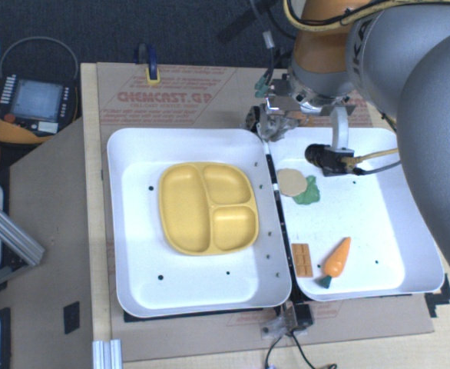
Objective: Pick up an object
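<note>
Camera view: the gripper [273,126] hangs at twelve o'clock over the seam between the bins; whether it grips anything is unclear. A toy carrot [336,257] lies at five o'clock in the right bin [394,229].

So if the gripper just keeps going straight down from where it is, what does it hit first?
Probably the top rim where the two bins meet; the gripper hangs over it. Depth is hard to judge from this slant.
</note>
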`<state>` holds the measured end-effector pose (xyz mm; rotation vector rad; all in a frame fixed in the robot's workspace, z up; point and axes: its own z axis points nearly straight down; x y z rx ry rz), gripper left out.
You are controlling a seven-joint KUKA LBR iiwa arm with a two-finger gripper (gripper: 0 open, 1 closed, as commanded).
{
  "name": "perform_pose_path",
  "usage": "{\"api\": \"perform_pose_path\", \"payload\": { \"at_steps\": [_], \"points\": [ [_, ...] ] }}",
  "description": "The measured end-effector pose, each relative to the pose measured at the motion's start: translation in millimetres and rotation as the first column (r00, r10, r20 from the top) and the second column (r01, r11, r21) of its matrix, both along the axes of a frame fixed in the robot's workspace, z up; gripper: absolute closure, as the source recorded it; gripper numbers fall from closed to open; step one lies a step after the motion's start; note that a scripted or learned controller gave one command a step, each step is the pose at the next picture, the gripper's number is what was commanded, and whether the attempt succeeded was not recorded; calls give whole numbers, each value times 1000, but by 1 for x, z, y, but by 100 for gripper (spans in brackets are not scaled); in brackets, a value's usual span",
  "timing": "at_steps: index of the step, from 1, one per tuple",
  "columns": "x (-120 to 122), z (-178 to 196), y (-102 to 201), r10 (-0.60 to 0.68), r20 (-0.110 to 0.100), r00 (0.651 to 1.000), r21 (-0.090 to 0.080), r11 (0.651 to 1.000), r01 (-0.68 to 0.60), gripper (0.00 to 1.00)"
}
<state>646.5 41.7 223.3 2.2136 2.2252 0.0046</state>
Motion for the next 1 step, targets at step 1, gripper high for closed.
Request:
{"api": "perform_pose_path", "payload": {
  "at_steps": [1],
  "points": [
    [7, 11, 51, 0, 0, 1000, 1, 1000, 0, 100]
  ]
}}
